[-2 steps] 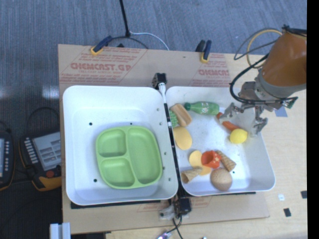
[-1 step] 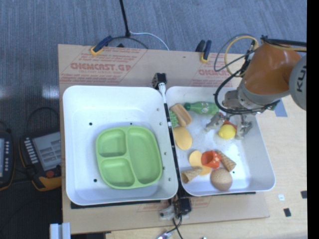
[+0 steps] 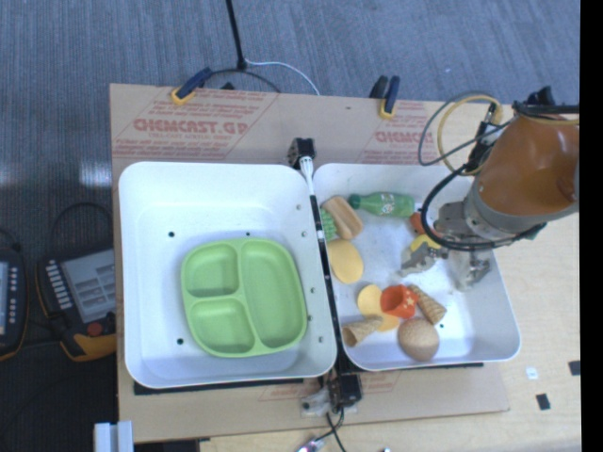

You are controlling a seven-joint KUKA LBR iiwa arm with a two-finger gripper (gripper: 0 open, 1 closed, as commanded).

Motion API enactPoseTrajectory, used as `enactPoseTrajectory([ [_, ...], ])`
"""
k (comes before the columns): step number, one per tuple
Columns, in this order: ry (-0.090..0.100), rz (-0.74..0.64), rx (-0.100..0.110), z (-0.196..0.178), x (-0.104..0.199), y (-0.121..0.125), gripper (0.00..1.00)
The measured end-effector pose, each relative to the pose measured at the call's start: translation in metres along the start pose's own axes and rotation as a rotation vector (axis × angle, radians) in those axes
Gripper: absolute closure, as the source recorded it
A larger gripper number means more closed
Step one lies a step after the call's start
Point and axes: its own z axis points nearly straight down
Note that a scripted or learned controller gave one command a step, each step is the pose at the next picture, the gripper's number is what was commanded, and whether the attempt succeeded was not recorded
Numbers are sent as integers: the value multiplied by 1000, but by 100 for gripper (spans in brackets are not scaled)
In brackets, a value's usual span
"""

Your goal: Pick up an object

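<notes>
the hand [image 3: 443, 260] hangs low in the right bin [image 3: 490, 332], under the orange band of the arm [image 3: 528, 172]; if it is spread or pressed together, i cannot tell. the toy foods lie left of it: a green bottle [image 3: 382, 203], a hot dog [image 3: 342, 217], a red piece [image 3: 398, 300], two cones. a green divided plate [image 3: 245, 296] sits in the left bin [image 3: 151, 205].

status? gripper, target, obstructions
Gripper low in right bin, fingers' state unclear, nothing seen held. Toy food clustered beside it: green bottle, brown ball. Green tray in left bin.
</notes>
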Motion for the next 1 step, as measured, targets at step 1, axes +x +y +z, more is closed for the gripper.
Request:
enactPoseTrajectory([
  [1,10,-102,-7,3,-30,-52,0],
])
